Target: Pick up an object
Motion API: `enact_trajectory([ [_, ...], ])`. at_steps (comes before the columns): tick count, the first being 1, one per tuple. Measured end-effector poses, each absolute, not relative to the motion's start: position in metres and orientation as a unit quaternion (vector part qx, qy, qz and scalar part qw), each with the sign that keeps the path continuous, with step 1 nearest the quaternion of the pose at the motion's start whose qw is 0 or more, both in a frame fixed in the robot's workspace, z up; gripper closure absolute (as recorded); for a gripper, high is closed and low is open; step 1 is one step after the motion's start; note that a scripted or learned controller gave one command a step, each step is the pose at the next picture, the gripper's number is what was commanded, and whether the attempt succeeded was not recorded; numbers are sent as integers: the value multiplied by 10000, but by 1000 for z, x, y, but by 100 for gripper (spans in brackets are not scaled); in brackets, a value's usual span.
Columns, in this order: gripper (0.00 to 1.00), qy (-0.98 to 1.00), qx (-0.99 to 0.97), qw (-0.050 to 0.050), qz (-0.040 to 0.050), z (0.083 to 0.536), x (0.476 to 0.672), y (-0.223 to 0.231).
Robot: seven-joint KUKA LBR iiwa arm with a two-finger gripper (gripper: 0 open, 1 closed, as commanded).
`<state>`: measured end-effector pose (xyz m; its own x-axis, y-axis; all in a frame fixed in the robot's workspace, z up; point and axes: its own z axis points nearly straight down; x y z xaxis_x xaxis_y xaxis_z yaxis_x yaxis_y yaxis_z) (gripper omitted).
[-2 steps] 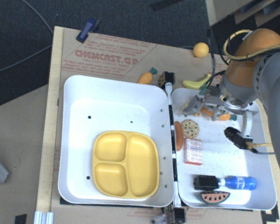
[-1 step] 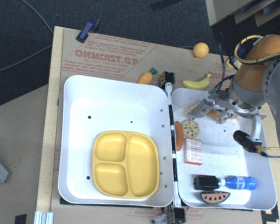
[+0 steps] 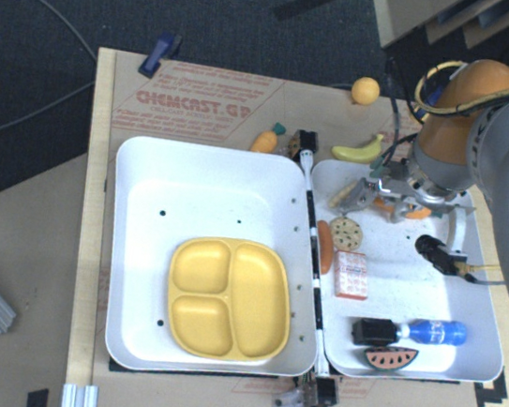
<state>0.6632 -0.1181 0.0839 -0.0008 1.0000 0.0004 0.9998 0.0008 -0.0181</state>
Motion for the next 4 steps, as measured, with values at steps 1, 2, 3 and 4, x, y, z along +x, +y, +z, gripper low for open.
enact_trajectory([
  [1, 0, -7074, -7068, 57, 63, 84, 663, -101],
  [2, 0, -7068, -7074, 49, 50, 83, 664, -98],
  [3, 0, -7067, -7075, 45, 48, 83, 664, -94],
  [4, 0, -7066, -7075, 49, 38, 83, 664, -100],
])
